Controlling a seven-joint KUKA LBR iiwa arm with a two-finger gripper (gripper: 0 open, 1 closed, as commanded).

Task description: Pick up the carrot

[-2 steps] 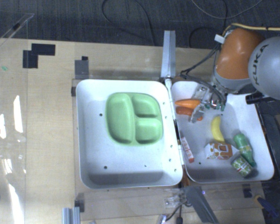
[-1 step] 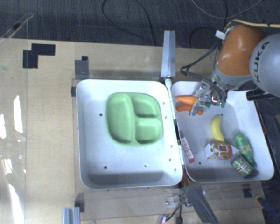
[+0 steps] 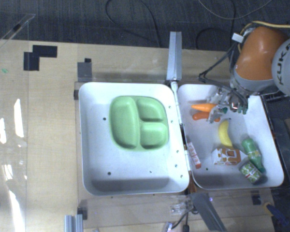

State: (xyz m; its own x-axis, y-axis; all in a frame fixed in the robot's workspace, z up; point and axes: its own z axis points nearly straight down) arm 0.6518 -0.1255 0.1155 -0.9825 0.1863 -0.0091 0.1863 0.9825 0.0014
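The carrot lies at the back of the right bin, near the wall between the two bins. The hand is low, right beside the carrot's end. I cannot tell how it is set. A banana lies nearby. A green tray sits in the left bin.

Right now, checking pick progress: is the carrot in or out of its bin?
In. The carrot lies in the right bin, beside the gripper.
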